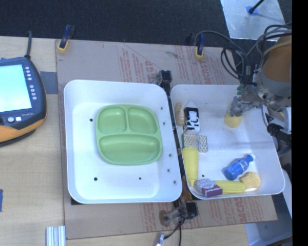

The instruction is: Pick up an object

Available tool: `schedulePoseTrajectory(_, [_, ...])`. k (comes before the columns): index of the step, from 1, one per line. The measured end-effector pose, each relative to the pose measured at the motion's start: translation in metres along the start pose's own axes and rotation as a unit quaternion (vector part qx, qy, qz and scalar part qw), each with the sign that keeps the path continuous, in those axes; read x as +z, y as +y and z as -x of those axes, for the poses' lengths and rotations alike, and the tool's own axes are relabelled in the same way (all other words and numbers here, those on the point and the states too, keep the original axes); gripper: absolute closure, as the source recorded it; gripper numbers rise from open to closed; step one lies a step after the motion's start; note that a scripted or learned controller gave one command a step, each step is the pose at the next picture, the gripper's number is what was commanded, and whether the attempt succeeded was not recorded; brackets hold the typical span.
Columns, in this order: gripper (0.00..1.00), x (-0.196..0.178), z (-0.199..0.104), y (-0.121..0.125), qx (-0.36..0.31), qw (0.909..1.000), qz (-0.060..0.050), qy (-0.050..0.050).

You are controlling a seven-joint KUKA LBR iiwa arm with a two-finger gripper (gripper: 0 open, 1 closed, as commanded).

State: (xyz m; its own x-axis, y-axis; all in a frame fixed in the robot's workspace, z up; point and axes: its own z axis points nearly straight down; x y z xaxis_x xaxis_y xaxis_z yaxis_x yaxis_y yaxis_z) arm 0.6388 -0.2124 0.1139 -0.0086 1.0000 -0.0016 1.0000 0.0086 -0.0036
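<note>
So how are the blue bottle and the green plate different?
The bottle is blue and small; the plate is green and far bigger. The bottle lies tilted in the right bin among other things; the plate lies flat in the left bin. The plate has three compartments; the bottle has none. Both sit apart from the claw.
</note>
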Motion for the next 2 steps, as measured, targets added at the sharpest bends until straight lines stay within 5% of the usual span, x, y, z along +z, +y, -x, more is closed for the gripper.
schedulePoseTrajectory(1, [0.00, 0.000, 0.000, 0.000, 0.000, 1.0000, 0.000, 0.000])
schedulePoseTrajectory(2, [0.00, 0.022, -0.001, -0.002, 0.001, 1.0000, 0.000, 0.000])
